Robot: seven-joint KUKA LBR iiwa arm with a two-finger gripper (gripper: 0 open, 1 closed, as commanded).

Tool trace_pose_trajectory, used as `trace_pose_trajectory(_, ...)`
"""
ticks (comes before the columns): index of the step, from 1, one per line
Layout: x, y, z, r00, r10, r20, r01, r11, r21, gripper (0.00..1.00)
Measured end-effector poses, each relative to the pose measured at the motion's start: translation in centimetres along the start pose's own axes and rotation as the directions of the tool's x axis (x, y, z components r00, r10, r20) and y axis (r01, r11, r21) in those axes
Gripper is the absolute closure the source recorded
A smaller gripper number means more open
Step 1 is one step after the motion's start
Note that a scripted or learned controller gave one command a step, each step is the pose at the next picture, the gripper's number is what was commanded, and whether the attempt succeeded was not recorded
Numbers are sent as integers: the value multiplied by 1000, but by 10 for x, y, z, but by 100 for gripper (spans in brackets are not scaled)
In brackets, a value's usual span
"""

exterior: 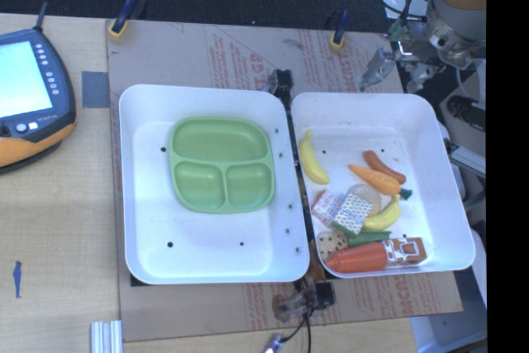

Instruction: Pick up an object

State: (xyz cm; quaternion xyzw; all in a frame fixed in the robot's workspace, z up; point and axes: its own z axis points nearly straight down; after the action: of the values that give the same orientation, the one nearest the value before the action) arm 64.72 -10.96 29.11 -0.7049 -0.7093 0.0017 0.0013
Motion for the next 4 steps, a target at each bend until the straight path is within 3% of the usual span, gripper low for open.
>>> trace_pose_trajectory(1,-24,-40,111,1000,2,1,-2,1000,2,0)
trace_pose_trajectory(2,-55,-63,192,1000,2,1,-2,1000,1,0)
trace_pose_trajectory(3,-87,-1,199,1000,2,0,-2,1000,-3,0)
trace_pose_trajectory(4,-42,-58,200,1000,1,1,-1,1000,0,0)
